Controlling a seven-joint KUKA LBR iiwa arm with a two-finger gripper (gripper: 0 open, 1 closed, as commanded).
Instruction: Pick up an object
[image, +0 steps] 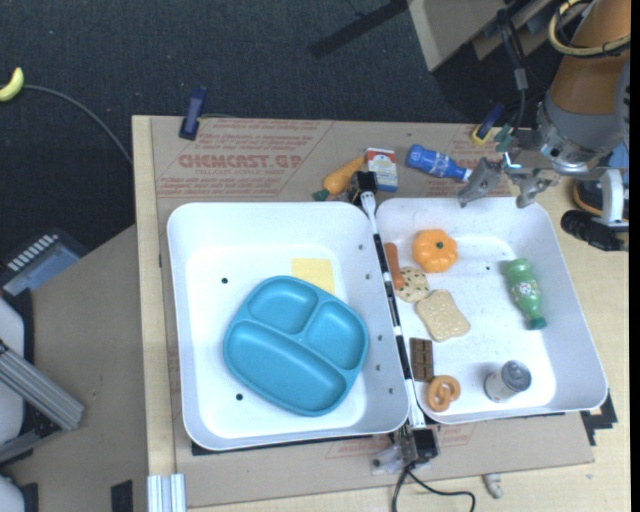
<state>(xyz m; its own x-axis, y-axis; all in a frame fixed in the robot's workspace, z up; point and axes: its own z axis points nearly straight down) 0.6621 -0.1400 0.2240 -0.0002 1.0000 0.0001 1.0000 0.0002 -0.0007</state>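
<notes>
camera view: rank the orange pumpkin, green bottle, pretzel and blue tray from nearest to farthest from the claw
From the claw, at the right bin's far edge:
1. Orange pumpkin, far part of the right bin.
2. Green bottle, right side of that bin; somewhat farther.
3. Pretzel, near edge of the right bin.
4. Blue tray, in the left bin.

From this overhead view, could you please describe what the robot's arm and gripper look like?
The arm is a rounded grey cylinder with an orange band above the wrist. Dark cables loop beside it. The gripper is grey metal, with two slim splayed fingers beneath a compact head.
</notes>
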